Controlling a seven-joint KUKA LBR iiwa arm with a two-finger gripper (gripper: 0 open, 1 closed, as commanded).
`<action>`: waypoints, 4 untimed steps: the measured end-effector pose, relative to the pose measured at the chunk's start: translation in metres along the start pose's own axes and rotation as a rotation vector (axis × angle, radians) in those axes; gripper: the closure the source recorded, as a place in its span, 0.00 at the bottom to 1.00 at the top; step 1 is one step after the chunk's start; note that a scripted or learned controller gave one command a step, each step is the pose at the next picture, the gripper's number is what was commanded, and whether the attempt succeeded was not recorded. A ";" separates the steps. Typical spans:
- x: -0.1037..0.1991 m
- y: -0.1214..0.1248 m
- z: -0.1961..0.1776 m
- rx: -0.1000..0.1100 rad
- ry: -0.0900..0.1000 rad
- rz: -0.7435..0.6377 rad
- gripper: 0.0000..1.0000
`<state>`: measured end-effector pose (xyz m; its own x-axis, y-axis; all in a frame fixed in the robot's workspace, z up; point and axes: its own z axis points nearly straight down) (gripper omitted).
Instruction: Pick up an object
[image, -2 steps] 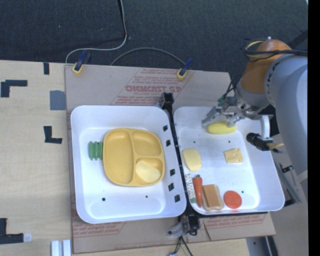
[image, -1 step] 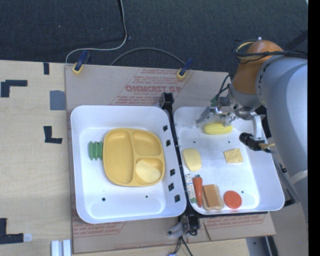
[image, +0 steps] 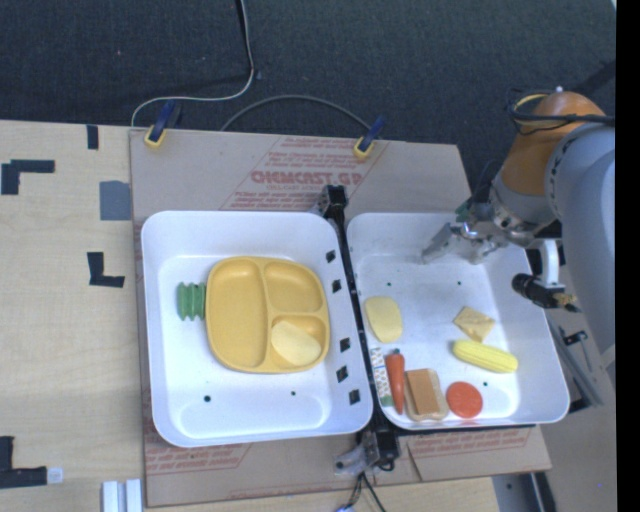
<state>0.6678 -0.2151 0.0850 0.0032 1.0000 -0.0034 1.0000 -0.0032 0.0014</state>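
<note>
Two bins on the counter: the left bin (image: 170, 400) has a yellow divided plate (image: 250, 300), the right bin (image: 530, 400) a carrot (image: 396, 378), corn cob (image: 485, 355) and red disc (image: 464, 399). Looks like the approach step, nothing grabbed yet. The pincer (image: 462, 240) hangs spread wide at the far end, holding nothing; next it has to drop onto something, maybe the pale yellow piece (image: 384, 319) nearer and to its left.

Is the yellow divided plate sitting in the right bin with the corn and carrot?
No. The yellow divided plate lies in the left bin, while the corn and carrot are in the right bin.
</note>
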 end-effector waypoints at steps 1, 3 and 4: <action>0.064 -0.047 -0.099 -0.006 0.004 -0.008 0.00; 0.115 0.001 0.000 0.004 0.002 -0.008 0.00; 0.115 0.000 -0.009 0.003 0.002 -0.006 1.00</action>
